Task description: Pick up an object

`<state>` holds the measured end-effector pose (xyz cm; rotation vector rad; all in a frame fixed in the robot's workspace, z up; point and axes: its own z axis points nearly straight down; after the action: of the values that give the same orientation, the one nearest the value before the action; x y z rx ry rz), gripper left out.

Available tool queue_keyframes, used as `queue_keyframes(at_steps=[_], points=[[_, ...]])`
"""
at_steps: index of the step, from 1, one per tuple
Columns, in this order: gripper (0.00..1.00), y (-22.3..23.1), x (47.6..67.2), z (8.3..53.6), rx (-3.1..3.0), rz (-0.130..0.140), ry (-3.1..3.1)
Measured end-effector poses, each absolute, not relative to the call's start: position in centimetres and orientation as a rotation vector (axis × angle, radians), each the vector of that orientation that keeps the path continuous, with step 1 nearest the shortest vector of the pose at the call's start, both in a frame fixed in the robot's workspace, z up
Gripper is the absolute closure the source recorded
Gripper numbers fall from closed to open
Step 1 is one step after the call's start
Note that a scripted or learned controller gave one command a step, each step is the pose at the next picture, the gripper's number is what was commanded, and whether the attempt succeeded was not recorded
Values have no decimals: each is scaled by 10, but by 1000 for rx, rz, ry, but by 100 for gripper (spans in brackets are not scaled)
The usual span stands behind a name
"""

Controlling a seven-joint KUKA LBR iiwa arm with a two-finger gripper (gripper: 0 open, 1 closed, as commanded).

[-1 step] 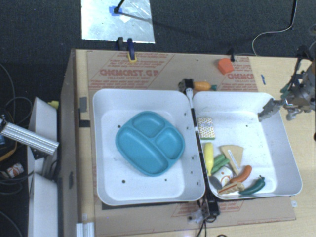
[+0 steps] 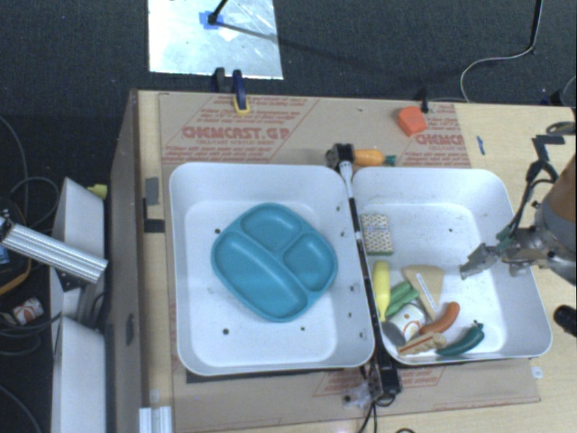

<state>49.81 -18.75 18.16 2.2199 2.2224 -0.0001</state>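
Observation:
The right bin [image 2: 487, 192] holds several toy foods heaped in its front left corner: a speckled cracker [image 2: 376, 233], a yellow banana [image 2: 381, 286], a pale cheese wedge [image 2: 425, 282], a small can [image 2: 407, 318], an orange sausage [image 2: 442, 317] and a green pepper [image 2: 463, 338]. My gripper [image 2: 474, 264] reaches in from the right over the bin's bare floor, right of the cheese wedge and above the sausage, apart from both. Nothing shows in it. A blue divided plate [image 2: 273, 260] lies in the left bin [image 2: 194, 206].
An orange block [image 2: 411, 120] sits on the bench behind the right bin. A small orange and yellow item [image 2: 369, 158] lies at the back where the bins meet. Grey rails [image 2: 54, 251] stand off the bench's left side.

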Motion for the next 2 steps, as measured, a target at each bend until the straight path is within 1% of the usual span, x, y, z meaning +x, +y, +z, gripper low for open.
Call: queue_keyframes(at_steps=[1,2], points=[[0,-152,540,129,2218,1,2224],[0,-99,564,117,2217,2,2225]])
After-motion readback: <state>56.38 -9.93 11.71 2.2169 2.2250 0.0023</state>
